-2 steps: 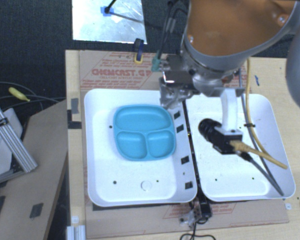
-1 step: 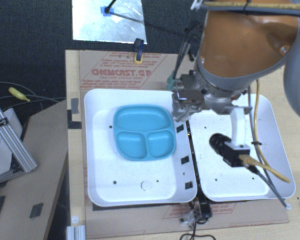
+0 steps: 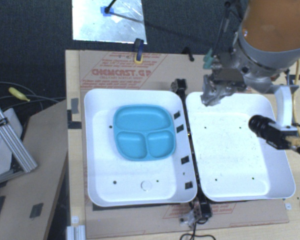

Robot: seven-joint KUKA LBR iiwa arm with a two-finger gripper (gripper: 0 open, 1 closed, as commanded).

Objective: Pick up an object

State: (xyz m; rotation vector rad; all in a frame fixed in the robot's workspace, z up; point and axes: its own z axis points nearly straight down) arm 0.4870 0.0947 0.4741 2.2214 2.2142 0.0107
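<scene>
Overhead, the arm's tool (image 3: 210, 98) hangs above the right bin (image 3: 240, 184), finger state impossible to tell.

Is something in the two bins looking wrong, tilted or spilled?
Nothing stands out. The blue divided plate lies flat in the left bin. The claw is at the right bin's top edge.

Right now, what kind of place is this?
Probably a robot testing lab: a grey and orange robot arm reaches over two white bins, and one holds a blue divided plate.
</scene>
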